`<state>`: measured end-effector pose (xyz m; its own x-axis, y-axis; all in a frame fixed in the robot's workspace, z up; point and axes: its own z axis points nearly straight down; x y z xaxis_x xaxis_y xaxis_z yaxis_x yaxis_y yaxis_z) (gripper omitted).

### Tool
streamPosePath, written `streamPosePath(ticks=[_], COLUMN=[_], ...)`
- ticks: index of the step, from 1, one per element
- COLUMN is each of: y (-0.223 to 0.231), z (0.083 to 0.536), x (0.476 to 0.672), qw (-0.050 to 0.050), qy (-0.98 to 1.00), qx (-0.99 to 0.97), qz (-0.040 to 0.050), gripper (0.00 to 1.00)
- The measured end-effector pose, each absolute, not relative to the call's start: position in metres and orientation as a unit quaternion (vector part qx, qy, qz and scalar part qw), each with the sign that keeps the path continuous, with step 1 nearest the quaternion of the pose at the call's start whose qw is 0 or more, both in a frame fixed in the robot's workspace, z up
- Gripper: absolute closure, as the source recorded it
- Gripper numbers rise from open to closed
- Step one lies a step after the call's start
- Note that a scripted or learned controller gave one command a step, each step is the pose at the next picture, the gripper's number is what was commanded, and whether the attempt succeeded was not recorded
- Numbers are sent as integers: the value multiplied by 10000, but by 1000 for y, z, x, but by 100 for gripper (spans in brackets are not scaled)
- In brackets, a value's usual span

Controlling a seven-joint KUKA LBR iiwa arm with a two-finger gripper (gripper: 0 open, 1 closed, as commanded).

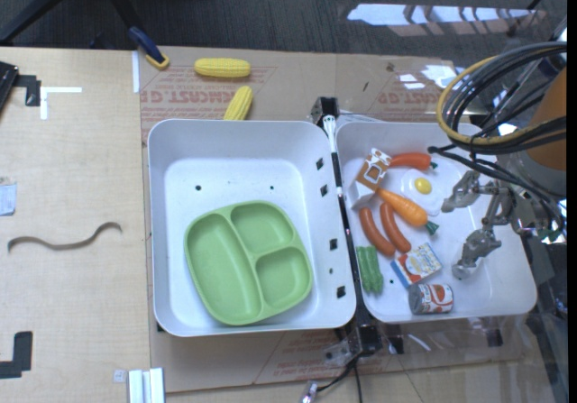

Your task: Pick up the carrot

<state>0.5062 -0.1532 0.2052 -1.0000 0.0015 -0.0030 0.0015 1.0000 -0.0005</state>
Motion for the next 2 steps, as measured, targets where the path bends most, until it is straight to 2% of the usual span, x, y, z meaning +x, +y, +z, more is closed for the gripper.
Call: streamPosePath(ticks=[1, 2], y=[-143, -106], z=[93, 93], x=[581, 556], qw=[33, 25], qy=[9999, 9997], qx=[-119, -255], qz=[-7, -4], gripper=[0, 0])
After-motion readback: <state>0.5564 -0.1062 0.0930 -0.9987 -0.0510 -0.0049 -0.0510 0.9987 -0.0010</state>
